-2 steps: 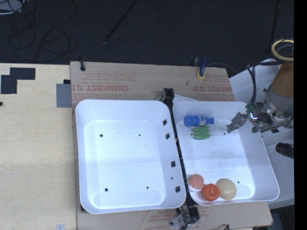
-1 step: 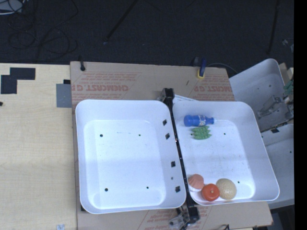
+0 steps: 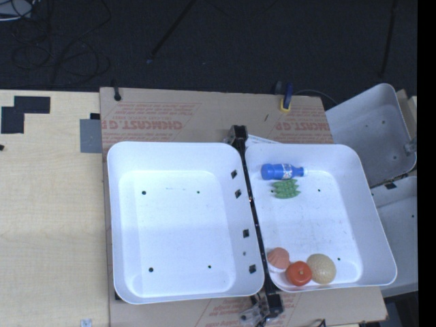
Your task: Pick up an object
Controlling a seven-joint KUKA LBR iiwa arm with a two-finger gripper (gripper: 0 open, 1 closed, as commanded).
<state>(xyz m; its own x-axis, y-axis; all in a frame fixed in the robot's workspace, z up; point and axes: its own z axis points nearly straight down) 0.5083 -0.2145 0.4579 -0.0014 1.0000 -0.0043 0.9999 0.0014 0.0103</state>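
Bins inspected: five loose objects, all in right-hand bin

Left shallow white plastic bin (image 3: 122,182): bare floor with small dark holes noted. Right shallow white plastic bin (image 3: 373,213): contents confined to two groups, well apart.

Far group, near the dividing edge: small blue plastic bottle with white cap (image 3: 282,172), lying on its side, cap pointing right. Just beside it, toward the near edge: small green leafy-looking item (image 3: 286,189), apparently not touching the bottle.

Near group, at the near rim: pale pink rounded object (image 3: 278,257), red tomato-like ball (image 3: 298,273) and beige rounded object (image 3: 321,268), clustered, red ball touching both neighbours.

Both bins seated on brown printed cardboard sheet (image 3: 170,118) over light wooden bench top (image 3: 48,216). Row of small black clips (image 3: 238,193) along the shared edge between bins.

State of gripper: cannot tell, whether released or clenched. Nothing lifted; all objects resting on the bin floor.
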